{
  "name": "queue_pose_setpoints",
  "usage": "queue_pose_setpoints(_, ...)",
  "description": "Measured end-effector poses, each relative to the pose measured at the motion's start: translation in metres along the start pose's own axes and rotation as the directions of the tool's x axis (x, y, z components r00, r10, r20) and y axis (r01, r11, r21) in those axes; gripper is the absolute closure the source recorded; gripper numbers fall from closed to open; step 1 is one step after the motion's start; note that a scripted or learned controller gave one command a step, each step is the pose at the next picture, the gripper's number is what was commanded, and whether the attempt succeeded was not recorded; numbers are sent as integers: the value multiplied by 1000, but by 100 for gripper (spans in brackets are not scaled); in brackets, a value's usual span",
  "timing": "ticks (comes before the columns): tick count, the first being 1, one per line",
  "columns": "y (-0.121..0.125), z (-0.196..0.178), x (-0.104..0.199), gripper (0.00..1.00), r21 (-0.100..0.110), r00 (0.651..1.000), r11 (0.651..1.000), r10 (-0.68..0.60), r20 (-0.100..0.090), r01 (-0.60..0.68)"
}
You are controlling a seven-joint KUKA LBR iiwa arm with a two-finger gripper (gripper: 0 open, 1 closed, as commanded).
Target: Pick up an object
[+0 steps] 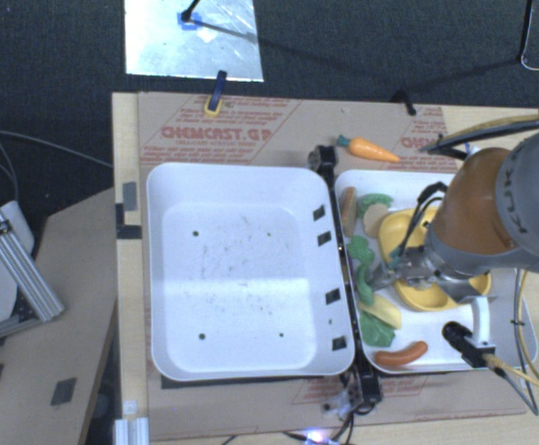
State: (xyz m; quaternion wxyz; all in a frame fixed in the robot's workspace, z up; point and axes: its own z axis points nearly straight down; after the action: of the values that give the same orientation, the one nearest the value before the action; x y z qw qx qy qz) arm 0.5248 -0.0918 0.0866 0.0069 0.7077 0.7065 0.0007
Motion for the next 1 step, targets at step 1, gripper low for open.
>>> queue_pose_setpoints(1, 10, -17, 6, 0, 7, 1000, 1000, -3, -3, 3)
